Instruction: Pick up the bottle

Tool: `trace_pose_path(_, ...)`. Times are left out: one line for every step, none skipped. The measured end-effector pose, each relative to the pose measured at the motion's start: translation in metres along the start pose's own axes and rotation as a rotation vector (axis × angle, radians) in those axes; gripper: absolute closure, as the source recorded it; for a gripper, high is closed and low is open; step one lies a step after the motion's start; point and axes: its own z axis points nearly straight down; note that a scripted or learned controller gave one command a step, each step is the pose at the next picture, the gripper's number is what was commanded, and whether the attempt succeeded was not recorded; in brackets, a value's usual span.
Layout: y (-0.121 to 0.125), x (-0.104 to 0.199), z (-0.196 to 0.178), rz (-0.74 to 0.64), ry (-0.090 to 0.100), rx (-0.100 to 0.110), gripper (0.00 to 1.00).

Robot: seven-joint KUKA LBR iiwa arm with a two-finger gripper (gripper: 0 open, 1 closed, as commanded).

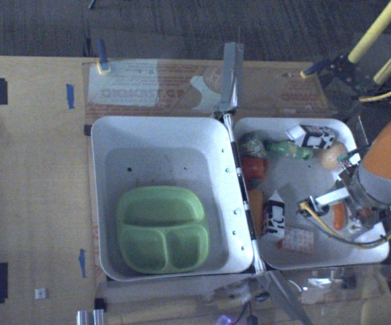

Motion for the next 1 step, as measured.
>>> trace_pose_path(0.0211,-0.0203,-0.0007,0.145,0.011,0.009,0.00)
